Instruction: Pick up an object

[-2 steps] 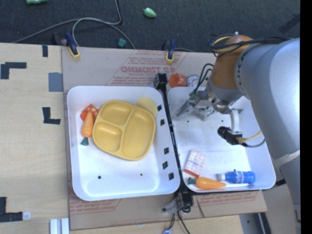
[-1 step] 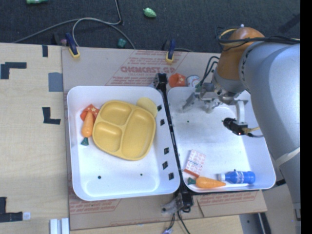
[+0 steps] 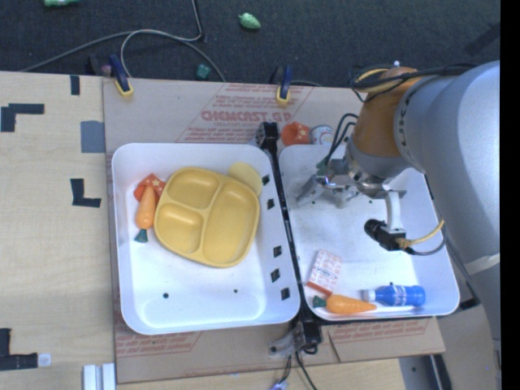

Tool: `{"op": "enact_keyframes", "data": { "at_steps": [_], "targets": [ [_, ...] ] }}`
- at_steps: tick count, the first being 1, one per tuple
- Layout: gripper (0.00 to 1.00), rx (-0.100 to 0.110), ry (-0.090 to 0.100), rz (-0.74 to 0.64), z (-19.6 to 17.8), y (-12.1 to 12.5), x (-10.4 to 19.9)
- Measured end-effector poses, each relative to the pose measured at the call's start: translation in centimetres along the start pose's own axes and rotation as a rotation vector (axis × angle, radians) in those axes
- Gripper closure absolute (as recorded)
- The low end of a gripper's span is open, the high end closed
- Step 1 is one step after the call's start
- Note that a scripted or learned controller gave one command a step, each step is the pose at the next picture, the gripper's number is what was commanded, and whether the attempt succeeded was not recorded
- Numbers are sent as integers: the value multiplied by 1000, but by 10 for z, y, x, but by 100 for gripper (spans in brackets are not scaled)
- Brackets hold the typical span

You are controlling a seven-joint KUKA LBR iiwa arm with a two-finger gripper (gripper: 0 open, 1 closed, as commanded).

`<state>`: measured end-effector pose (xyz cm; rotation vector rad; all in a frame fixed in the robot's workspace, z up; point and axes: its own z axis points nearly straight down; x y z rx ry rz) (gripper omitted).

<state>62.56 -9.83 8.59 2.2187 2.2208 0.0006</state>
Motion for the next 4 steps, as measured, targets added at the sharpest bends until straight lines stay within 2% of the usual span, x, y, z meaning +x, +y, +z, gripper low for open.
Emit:
{"op": "enact_keyframes", "data": {
  "at_steps": [1, 2, 3, 4],
  "targets": [
    [0, -2, -1, 0, -1, -18, -3],
    [0, -2, 0, -1, 0, 17, 5],
    [0, -2, -1, -1, 0, 44, -24],
    [0, 0, -1, 0, 0, 12, 1]
  ]
}}
